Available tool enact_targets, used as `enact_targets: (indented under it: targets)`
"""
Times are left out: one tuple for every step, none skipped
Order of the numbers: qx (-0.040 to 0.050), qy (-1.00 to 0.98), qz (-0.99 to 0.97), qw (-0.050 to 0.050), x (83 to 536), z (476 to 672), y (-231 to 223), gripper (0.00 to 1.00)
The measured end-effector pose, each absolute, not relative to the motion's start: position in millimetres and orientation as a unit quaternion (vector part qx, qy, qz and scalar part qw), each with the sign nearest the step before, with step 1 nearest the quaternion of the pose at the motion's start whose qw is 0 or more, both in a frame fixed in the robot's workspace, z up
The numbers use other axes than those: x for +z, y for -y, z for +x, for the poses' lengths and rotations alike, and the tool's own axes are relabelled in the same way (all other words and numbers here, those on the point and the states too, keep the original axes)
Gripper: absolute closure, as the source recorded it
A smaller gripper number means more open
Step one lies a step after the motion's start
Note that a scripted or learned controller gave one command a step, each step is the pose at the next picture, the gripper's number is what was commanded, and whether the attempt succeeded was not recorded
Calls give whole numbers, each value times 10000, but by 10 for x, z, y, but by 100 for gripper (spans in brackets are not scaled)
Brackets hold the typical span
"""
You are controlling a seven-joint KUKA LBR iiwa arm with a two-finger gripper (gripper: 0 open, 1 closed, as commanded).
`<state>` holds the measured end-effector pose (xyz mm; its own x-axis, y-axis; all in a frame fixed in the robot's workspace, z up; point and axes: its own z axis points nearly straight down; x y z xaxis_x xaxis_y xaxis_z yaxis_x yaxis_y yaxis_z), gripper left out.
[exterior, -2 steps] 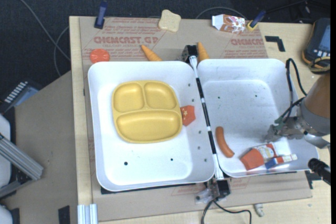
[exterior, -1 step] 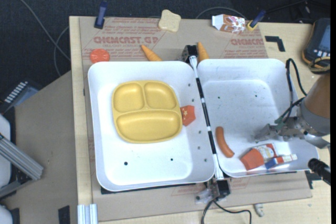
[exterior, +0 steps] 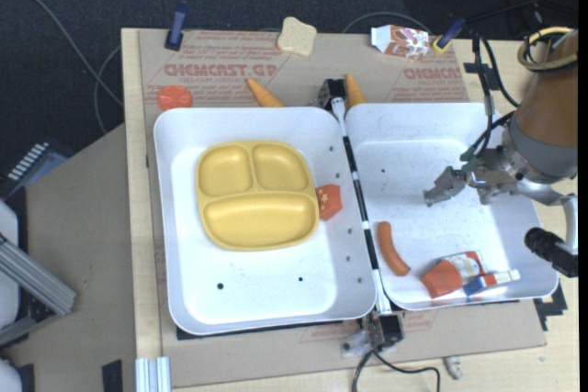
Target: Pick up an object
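My gripper [exterior: 443, 184] hangs over the middle of the right bin [exterior: 413, 128], reaching in from the right, open with nothing between its fingers. Below it, near the bin's left wall, lies an orange-red sausage [exterior: 394, 249]. A red and white packet [exterior: 453, 274] rests at the bin's front, with a small white tube with a blue end [exterior: 490, 281] against it. In the left bin [exterior: 266, 289] sit a yellow divided plate [exterior: 257, 195] and, at its right edge, a small red block [exterior: 328, 200].
Behind the bins on the cardboard lie a bread slice [exterior: 296, 35], two carrots [exterior: 264, 93] [exterior: 354, 90], a red disc [exterior: 174, 96], a blue clip [exterior: 175, 25] and a wrapper [exterior: 401, 39]. Cables run down beside the arm at the right.
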<state>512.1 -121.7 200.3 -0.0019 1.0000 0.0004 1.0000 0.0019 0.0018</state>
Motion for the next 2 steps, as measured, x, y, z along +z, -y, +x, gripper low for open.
enact_targets:
  targets:
    - [-8,-7065,7077,-6,1590,4784,1721,0]
    - [8,-7077,7065,13,2363,5268,1489,0]
